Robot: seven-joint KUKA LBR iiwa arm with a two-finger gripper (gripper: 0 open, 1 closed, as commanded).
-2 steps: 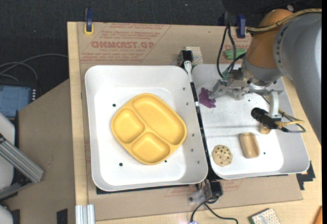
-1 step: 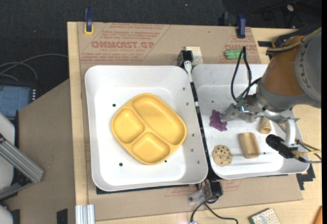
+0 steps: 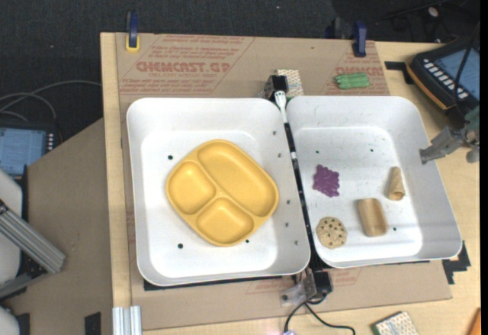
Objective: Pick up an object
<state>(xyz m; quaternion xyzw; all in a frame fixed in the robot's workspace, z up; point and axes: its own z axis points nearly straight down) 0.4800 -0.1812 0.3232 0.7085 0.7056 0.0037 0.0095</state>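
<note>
Across the right bin lie the candidates for a pick, and none of them is off the floor yet. Closest to the front rim is a round cookie, with a tan cylinder just beside it to the right. A smaller tan roll sits a little farther back, near the bin's right wall, and a purple clump lies towards the wall shared with the other bin. All four rest apart from one another, so any of them looks reachable from above (the task names no particular one).

Over at the far right, the hand hangs above the right bin's outer rim, well apart from every item; whether it is spread or pressed together I cannot tell from this angle, and nothing shows between its tips.

Left bin now: a yellow divided plate sits in its middle, compartments bare. Beyond the bins, on the brown surface, a small green thing lies near the back edge.

My read: the pick has barely begun. Approach, descent, closing and lift are all left to do.
</note>
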